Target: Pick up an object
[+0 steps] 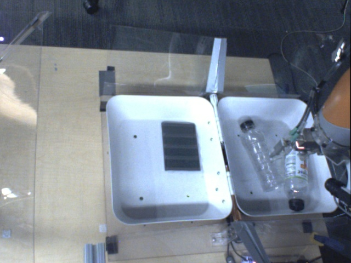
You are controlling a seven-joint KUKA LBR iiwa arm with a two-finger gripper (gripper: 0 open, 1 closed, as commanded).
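Clear ribbed plastic bottle with black cap (260, 155): lies slantwise in the right white bin (274, 106), beside a labelled clear bottle with black cap (296, 174). Both likely light, smooth, slippery and crushable; best gripped across the mid-body. Gripper (293, 141): hovers over them; finger state cannot be told. Left white bin (126, 147): holds a dark ridged rectangular pad (180, 146).

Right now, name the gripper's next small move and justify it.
Probably lower straight down. The gripper hovers at the upper end of the labelled bottle in the right bin, a clear bottle lying just left. Finger state is unclear.
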